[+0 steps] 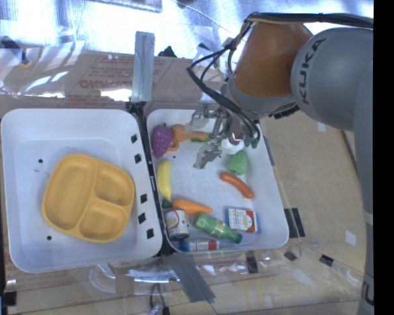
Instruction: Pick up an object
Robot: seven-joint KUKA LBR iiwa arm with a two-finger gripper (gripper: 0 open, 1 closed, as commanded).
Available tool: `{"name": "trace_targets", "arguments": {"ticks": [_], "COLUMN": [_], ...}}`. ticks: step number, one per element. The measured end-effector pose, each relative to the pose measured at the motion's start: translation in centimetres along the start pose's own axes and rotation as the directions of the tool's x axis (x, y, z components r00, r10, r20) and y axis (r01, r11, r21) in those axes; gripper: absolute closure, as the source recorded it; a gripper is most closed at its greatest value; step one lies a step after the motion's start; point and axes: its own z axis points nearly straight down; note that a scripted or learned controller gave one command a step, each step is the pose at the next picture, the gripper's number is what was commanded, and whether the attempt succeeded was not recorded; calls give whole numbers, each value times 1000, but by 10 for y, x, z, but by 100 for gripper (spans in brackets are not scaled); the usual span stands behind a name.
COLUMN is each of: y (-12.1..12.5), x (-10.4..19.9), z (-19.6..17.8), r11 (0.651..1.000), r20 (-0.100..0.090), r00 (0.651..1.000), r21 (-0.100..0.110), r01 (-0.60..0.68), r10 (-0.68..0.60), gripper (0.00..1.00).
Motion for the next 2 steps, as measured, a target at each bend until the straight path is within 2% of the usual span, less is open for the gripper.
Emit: {"name": "trace_targets", "arguments": {"ticks": [1,2], "y": [-64,-111], "x": [14,-11], "z": [78,-32], "r11": [999,987], "r20": [-6,9], "r00": [999,987], "r21": [-2,5], "r01": [36,160], "r10": [-36,-160], "gripper": [0,0]}}
